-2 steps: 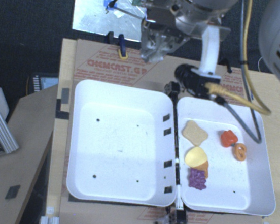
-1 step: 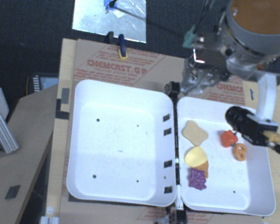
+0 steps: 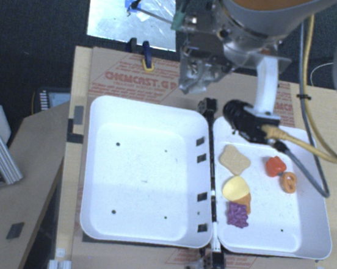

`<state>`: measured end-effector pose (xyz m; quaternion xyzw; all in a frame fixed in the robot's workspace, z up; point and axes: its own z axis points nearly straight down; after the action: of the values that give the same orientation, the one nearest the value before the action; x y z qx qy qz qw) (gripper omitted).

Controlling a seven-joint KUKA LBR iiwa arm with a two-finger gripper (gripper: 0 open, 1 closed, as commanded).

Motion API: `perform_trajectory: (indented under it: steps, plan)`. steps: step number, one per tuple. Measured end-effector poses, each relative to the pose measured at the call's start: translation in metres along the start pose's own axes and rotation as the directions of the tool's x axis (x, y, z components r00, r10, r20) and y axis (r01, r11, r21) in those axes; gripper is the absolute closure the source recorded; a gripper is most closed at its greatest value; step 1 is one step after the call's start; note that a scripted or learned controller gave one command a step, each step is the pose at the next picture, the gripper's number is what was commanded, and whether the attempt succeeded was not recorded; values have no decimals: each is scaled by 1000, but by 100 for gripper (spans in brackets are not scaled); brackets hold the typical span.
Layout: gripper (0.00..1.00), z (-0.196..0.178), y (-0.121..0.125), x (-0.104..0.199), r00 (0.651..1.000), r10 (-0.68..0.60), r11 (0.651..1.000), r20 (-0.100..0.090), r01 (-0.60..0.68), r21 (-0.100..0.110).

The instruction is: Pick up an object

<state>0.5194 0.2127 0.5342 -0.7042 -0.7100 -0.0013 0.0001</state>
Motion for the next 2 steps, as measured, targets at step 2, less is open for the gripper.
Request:
perform_trajectory:
  steps: [2]
  plan:
    - [100,105,57,21,1000,9,1000,-2,-9,-10]
